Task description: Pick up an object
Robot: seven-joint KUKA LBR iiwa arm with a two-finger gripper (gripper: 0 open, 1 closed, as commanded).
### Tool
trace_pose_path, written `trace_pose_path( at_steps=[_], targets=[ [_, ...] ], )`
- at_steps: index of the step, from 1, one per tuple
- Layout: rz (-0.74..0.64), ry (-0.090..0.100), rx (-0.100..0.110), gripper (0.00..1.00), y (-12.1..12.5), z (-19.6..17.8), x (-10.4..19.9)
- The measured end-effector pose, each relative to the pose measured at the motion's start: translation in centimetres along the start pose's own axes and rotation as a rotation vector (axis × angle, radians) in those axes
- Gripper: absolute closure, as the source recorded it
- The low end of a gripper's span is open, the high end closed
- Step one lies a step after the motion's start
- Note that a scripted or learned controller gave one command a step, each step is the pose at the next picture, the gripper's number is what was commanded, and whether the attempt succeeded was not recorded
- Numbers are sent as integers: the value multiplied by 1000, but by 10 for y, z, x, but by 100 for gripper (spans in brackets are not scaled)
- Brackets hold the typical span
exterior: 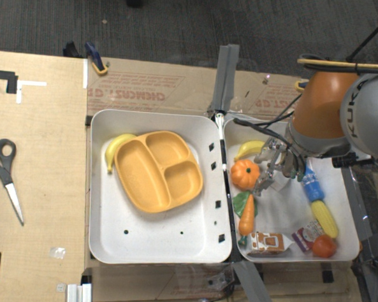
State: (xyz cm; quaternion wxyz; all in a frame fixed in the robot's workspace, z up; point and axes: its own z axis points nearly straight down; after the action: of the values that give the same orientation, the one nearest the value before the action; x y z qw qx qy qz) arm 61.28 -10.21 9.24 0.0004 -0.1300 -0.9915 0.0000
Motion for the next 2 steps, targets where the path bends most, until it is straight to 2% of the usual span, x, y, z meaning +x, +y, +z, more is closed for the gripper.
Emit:
trace_pose_path(
  at_steps=[2],
  targets=[
    [-130,-3,1,0,10,2,1]
  ],
)
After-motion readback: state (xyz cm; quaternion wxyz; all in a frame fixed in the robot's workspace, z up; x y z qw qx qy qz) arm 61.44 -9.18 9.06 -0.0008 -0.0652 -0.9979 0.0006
